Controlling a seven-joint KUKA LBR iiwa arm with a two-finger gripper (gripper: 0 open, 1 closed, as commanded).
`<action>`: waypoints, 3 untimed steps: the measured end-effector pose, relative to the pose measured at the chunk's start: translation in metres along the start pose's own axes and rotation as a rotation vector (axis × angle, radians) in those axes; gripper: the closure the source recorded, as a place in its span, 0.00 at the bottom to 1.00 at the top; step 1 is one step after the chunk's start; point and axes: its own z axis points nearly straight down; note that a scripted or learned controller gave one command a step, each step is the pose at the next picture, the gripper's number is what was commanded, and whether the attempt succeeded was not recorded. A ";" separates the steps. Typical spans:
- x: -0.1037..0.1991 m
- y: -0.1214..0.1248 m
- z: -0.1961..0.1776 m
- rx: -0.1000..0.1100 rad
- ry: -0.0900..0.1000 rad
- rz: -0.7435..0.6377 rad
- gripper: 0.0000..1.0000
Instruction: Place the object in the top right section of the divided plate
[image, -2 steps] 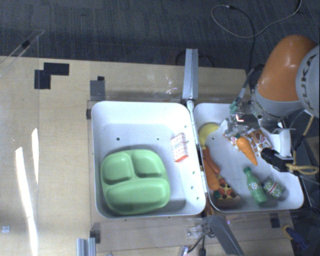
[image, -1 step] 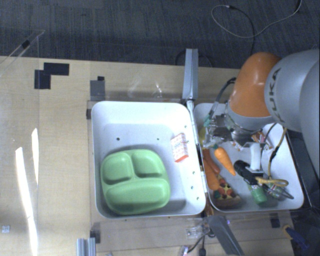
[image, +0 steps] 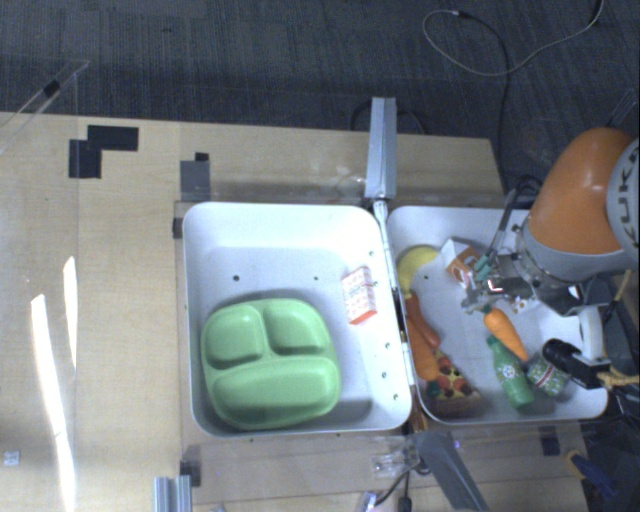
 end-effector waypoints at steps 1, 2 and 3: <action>0.101 0.018 -0.029 0.000 0.001 0.262 1.00; 0.078 -0.035 -0.003 0.004 0.001 0.562 1.00; 0.066 -0.014 -0.003 0.000 0.001 0.457 1.00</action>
